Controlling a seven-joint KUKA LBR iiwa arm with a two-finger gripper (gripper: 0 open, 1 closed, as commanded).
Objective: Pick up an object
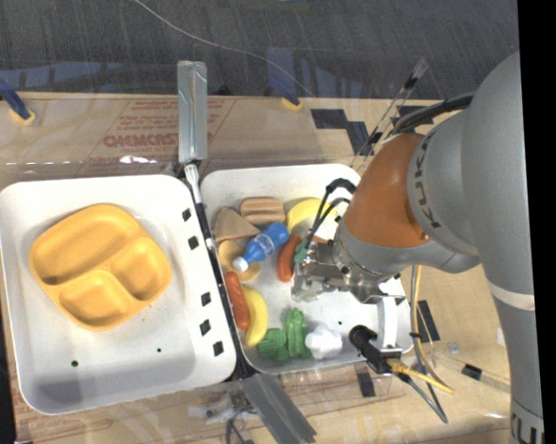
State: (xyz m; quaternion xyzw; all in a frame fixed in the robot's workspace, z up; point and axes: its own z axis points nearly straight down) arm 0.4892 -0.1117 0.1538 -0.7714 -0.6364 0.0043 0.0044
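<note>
Toys lie packed close in the right bin (257, 182), so you should watch the gripper (310, 278) hanging low over the green toy (290, 330) and red pepper (286, 259), because it could bump one away or grab two; I cannot tell its grip.

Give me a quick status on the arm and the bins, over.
Gripper low in right bin, fingers unclear. Blue bottle, banana, green toy lie loose beside it. Yellow tray in left bin.

arm (502, 203) cut off at right edge, claw (310, 278) fingers indistinct
</note>
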